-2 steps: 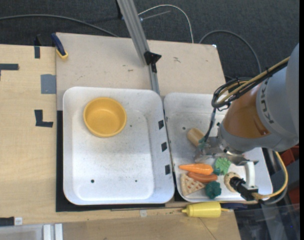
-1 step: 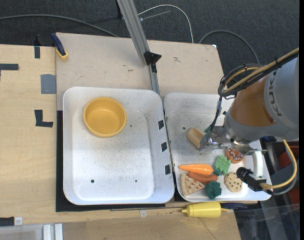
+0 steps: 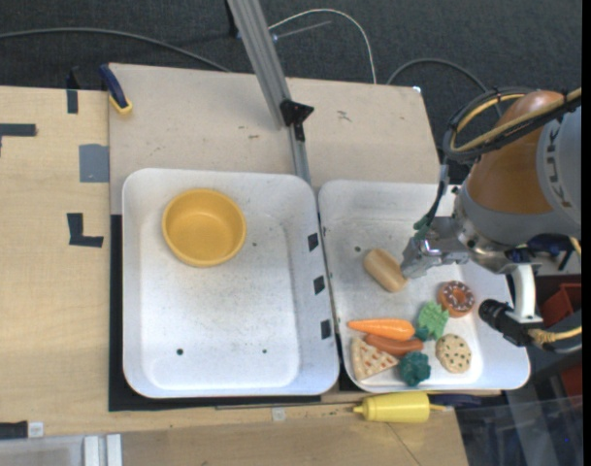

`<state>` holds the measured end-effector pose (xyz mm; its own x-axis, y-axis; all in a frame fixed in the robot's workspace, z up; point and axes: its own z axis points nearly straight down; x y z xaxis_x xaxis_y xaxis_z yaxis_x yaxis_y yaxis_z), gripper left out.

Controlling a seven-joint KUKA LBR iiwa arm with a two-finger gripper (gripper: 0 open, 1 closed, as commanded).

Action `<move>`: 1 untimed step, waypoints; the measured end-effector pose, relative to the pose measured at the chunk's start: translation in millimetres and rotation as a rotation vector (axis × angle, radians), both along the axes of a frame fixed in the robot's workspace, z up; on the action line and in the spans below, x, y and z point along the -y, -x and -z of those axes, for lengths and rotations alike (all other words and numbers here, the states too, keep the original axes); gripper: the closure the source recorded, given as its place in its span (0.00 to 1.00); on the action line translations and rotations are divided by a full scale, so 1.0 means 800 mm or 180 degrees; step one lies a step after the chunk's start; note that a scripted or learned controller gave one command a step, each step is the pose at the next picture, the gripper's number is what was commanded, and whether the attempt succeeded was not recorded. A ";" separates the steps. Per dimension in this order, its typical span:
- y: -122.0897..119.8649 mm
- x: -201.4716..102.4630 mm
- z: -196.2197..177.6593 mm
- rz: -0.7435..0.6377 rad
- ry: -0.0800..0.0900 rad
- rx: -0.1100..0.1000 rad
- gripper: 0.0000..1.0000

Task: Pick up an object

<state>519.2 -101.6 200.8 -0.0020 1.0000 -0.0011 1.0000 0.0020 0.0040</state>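
The right bin (image 3: 373,212) holds a tan bread roll (image 3: 383,269), an orange carrot (image 3: 381,329), a pizza slice (image 3: 372,360), two green broccoli pieces (image 3: 432,319) (image 3: 414,368), a chocolate donut (image 3: 456,298) and a cookie (image 3: 453,353). My gripper (image 3: 418,259) hangs low over the right bin, just right of the bread roll and left of the donut. Nothing shows between its tips. The grey arm with its orange band (image 3: 513,173) covers the bin's right part.
A yellow bowl (image 3: 204,225) sits at the upper left of the left bin (image 3: 227,357). A yellow mustard bottle (image 3: 397,409) lies on the bench below the right bin. A grey pole (image 3: 261,51) slants across the top. Cables loop behind the arm.
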 end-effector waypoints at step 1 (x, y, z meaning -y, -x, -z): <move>0.000 0.000 -0.009 0.0003 -0.0005 -0.0016 1.00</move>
<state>519.1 -101.3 208.2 -0.0009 1.0000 0.0004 1.0000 0.0009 -0.0011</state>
